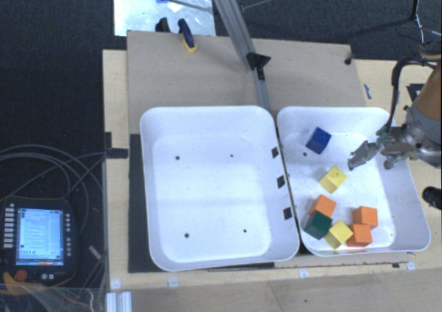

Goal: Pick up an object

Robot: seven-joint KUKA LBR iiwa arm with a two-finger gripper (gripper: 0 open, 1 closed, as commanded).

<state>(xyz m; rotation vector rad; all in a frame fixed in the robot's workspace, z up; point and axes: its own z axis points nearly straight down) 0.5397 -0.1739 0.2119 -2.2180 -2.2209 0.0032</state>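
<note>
**While the gripper hangs over the right bin: contents as seen**

Item 1. Gripper (pixel 362 155), reaching in from the right on a grey wrist, above the upper right part of the right bin (pixel 407 231). Its tip points left. Whether the fingers are apart or closed cannot be told at this size; nothing can be seen between them.

Item 2. Yellow cube (pixel 333 179), lying below and to the left of the gripper tip, near it but apart. It is the closest block to the fingers.

Item 3. Blue cube (pixel 318 140), in the upper left part of the right bin, left of the gripper tip and slightly above it, apart from it and from the yellow cube.

Item 4. Cluster along the lower part of the right bin, well apart from the gripper: an orange cube (pixel 323 206), a dark green cube (pixel 318 225) just below it and touching it, a second yellow cube (pixel 340 233) beside the green one, and two further orange cubes (pixel 363 224) packed close together to its right.

Item 5. Left bin (pixel 155 186), white, adjoining the right bin along its right side.

Item 6. Bench (pixel 304 72), tan surface, bearing both bins.

Item 7. Handheld control pendant (pixel 38 238) with a lit screen, on the dark floor at lower left, with cables about it.
</note>
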